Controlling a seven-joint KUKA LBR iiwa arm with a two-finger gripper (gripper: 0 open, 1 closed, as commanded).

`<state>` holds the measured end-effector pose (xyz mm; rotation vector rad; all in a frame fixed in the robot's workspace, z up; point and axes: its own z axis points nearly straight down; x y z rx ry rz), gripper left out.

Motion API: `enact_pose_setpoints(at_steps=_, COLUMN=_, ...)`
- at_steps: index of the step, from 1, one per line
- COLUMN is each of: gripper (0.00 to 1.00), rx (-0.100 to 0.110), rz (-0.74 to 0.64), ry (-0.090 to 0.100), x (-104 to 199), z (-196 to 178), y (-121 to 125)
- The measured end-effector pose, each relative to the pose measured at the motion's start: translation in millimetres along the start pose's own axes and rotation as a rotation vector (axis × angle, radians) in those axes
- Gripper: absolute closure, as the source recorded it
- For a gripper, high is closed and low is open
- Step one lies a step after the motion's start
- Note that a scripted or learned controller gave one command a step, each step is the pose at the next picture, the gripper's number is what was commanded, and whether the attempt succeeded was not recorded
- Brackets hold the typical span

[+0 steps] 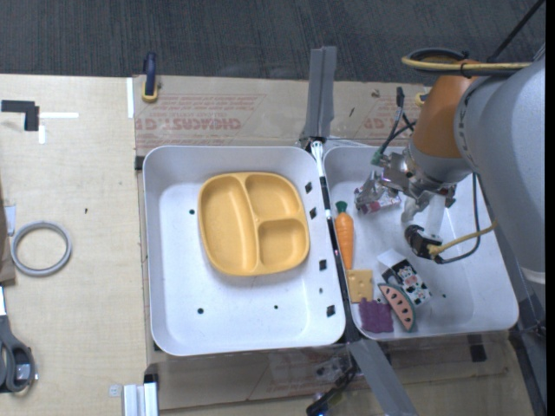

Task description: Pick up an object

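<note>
On the desk [69, 180], two shallow white bins sit side by side. The grey arm [512, 137] enters from 3 o'clock, cut off by the frame edge, its orange band above the wrist; it hides the right bin's [468, 306] far corner. The left bin [173, 302], glossy plastic with rounded corners, carries a yellow divided plate [254, 224] with three compartments. The jaws [381, 196] hang over the right bin toward 10 o'clock of it; a tangle of metal and cable makes it impossible to tell whether they are released or clenched. Below them lie a smooth orange carrot [344, 237] along the bin's left wall, then at 7 o'clock a yellow cheese-like square [360, 282], a purple block [376, 316], a pink slice [399, 306] and a small patterned item [408, 280], hard to identify.
</note>
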<state>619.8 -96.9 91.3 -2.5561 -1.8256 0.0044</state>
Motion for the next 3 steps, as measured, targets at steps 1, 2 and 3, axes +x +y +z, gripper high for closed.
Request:
enact_pose_setpoints(at_steps=1, gripper=0.00, rx=0.002, rz=0.207, ry=0.000, x=-2, z=0, y=-15)
enact_pose_setpoints(at_steps=2, gripper=0.00, rx=0.000, rz=0.384, ry=-0.001, x=10, z=0, y=37)
enact_pose_setpoints(at_steps=3, gripper=0.00, rx=0.002, rz=0.707, ry=-0.001, x=-16, z=0, y=19)
